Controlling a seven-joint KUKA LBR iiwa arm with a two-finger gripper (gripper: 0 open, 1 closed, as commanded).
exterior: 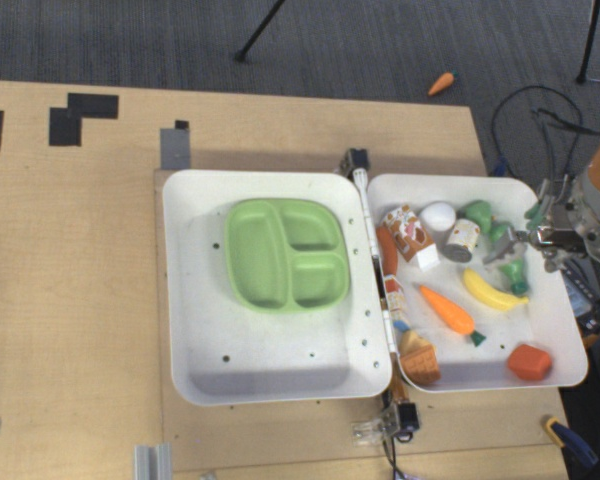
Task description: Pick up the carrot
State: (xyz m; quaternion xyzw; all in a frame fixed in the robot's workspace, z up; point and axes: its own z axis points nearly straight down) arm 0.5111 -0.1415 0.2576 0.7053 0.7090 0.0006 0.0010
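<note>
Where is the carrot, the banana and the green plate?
carrot (447,310), camera view, middle of its orange body.
banana (491,293), camera view, middle of its curve.
green plate (252,268), camera view, its left compartment.

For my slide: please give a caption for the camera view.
Carrot lies in the right bin beside a banana; gripper hovers at right.

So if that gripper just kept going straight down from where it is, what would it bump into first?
Probably the green toy right under the gripper, beside the banana. The carrot lies further left, off that line. Depth is hard to judge from this slanted view.
</note>
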